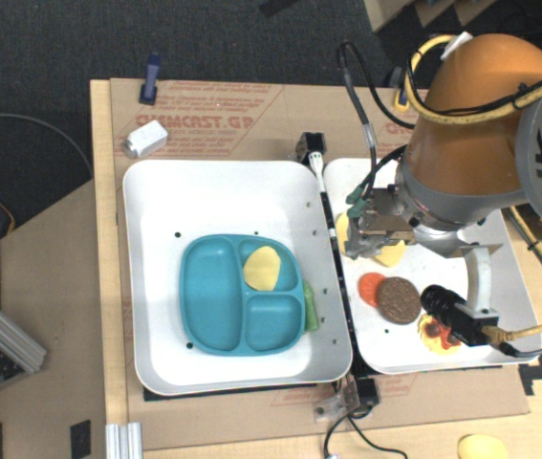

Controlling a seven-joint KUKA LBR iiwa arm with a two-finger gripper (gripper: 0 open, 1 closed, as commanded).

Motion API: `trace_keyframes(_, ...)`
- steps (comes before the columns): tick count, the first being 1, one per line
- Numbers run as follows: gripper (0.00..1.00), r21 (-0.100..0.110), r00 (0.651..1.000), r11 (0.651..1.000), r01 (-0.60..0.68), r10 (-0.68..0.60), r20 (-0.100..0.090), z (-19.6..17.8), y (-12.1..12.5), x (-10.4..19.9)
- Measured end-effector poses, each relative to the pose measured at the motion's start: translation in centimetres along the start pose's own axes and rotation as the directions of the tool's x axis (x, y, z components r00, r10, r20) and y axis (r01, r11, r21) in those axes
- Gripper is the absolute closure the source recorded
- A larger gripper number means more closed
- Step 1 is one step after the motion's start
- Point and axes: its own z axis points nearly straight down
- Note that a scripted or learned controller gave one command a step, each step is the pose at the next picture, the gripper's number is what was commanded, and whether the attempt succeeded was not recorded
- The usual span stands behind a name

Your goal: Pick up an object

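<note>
My gripper (364, 235) hangs low over the left part of the right bin (509, 285), with the arm's orange wrist above it. A pale yellow object (390, 252) lies directly under and beside the gripper, partly hidden by it. Just in front of it lie a small red-orange piece (370, 286) and a brown round disc (399, 300), touching each other. A red and yellow item (432, 332) sits near the bin's front, half covered by the robot's own hardware.
The left bin (156, 218) holds a teal divided plate (218, 295) with a yellow piece (262, 268) in its upper right compartment. A green item (310, 310) leans at the plate's right edge. A white block (146, 140) and a blue object (150, 78) lie on the cardboard behind.
</note>
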Motion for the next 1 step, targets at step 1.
trace_keyframes(1,1.0,-0.01,1.0,1.0,-0.006,0.006,-0.001,-19.54,0.24,4.25)
